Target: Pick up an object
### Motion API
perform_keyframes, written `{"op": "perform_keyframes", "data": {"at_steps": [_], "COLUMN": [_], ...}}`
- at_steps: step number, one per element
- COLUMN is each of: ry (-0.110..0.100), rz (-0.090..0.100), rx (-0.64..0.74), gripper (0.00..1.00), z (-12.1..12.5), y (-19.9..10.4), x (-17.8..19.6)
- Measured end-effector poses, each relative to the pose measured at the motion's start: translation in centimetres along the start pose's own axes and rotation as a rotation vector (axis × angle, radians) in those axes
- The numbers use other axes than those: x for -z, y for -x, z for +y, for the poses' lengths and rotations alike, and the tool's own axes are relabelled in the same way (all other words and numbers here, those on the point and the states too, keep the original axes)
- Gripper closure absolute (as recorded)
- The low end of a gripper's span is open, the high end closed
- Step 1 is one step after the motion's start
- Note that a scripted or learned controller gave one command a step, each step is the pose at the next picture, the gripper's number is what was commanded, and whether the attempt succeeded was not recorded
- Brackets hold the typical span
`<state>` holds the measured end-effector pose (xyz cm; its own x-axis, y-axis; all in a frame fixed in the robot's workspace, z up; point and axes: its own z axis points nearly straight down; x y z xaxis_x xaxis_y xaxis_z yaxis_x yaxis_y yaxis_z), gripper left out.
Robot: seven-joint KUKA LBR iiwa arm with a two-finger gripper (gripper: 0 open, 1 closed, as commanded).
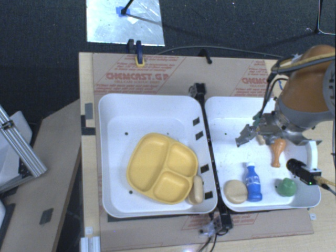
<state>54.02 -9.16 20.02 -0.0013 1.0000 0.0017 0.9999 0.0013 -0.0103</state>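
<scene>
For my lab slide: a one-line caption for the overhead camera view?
Pincer poised over right white bin holding blue plastic bottle; yellow divided tray in left bin.

Gripper (pixel 245 136) over right bin (pixel 226 121) (bare patch) — empty-fingered

floor: dark carpet (pixel 37 41) | bench: tan board (pixel 157 70) | shiny metal sheet (pixel 126 14)

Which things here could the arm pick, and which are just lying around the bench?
Candidates:
tool
bottle
drumstick
green ball
bun
yellow tray
roll

Bystanders:
clamp
foil sheet
bins
</scene>
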Motion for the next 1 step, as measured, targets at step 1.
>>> {"op": "perform_keyframes", "data": {"at_steps": [1], "ry": [0.012], "rz": [-0.002], "rx": [0.002], "gripper": [0.0], "z": [0.27], "y": [0.0], "x": [0.56]}}
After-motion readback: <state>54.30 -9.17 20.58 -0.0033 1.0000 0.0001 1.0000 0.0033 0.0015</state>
